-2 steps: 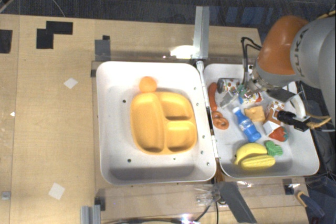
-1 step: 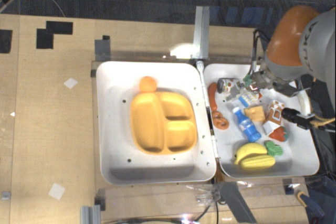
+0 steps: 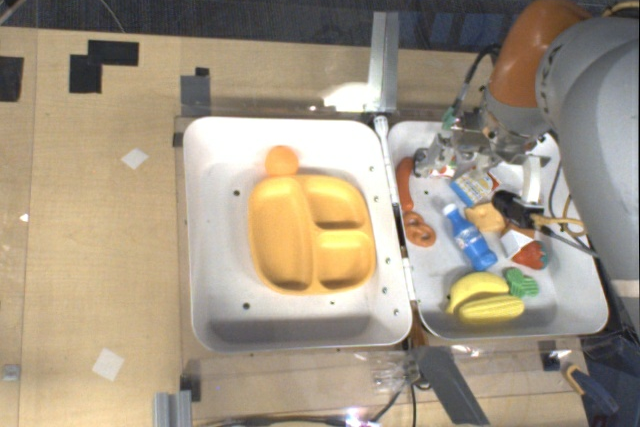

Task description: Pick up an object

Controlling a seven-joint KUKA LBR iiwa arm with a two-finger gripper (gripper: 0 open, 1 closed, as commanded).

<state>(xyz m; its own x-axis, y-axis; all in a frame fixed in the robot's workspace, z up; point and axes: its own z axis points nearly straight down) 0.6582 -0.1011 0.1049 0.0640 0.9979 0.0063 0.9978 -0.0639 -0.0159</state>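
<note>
Two white bins sit side by side on the bench. The left bin (image 3: 215, 215) holds a yellow divided tray (image 3: 308, 233) with a small orange ball (image 3: 282, 159) touching its far edge. The right bin (image 3: 575, 310) holds a blue bottle (image 3: 470, 237), a banana (image 3: 482, 297), a pretzel (image 3: 419, 232) and a red sausage (image 3: 404, 181). The gripper (image 3: 455, 150) hovers over this bin's far end, near the sausage; how wide it is spread I cannot tell.

The grey arm (image 3: 600, 115) runs off the picture's right edge, covering the right bin's (image 3: 560, 320) far right corner. The gripper's (image 3: 462, 147) fingers are too cluttered to read. Small items near the bin's right rim stay unidentifiable.
</note>
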